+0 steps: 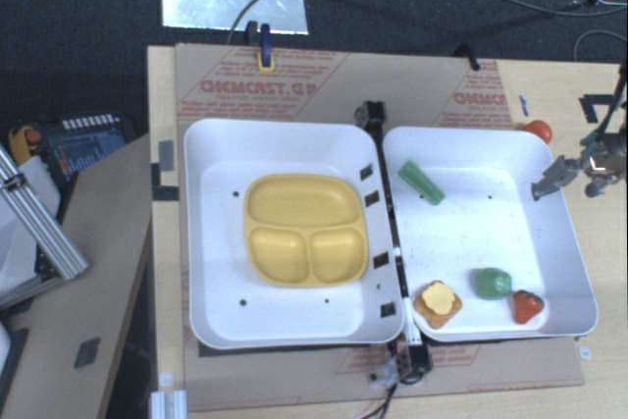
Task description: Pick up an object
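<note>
Strawberry (pixel 527 306) well below pincer (pixel 557 174), near bin corner.

The right bin (pixel 564 240) holds four small objects. A green oblong piece (pixel 421 182) lies tilted near its far left corner. Along the near side sit a round tan biscuit-like piece with a yellow top (pixel 438 303) by the left wall, a green rounded piece (pixel 493 283) to its right, and a red strawberry-like piece (pixel 527 306) just beside that, near the right corner.
</note>
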